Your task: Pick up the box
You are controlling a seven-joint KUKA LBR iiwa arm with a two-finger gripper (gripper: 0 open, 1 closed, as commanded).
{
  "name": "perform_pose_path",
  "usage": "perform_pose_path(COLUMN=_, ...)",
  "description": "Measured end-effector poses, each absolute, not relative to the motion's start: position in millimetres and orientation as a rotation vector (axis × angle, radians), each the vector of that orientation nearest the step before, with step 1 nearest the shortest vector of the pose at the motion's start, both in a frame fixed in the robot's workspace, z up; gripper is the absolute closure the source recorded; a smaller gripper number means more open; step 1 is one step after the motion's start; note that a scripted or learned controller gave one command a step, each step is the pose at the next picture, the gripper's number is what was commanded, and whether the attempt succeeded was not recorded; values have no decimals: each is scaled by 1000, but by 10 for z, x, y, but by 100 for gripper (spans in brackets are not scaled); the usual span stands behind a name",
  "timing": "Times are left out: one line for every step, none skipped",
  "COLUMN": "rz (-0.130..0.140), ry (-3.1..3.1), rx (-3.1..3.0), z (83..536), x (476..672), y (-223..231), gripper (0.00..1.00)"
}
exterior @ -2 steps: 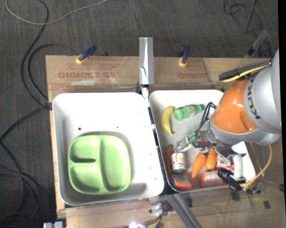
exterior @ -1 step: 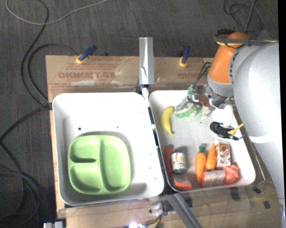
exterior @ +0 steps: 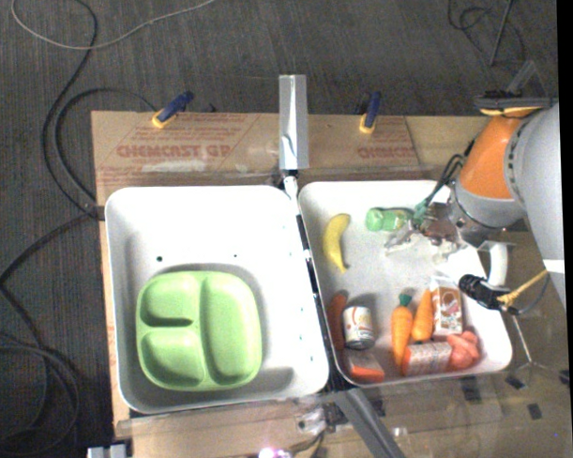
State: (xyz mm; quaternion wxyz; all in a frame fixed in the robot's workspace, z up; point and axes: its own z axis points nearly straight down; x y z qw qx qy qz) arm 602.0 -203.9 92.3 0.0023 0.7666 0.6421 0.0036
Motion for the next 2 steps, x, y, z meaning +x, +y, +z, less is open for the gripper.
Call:
perform_pose_path(rz=2, ry=2013, rx=2397, z=1011, x=6019, y=-2048, gripper=100)
perform_pose_path(rz=2, ry=2014, rx=2398, z=1010, x=6019, y=-2046, gripper=0)
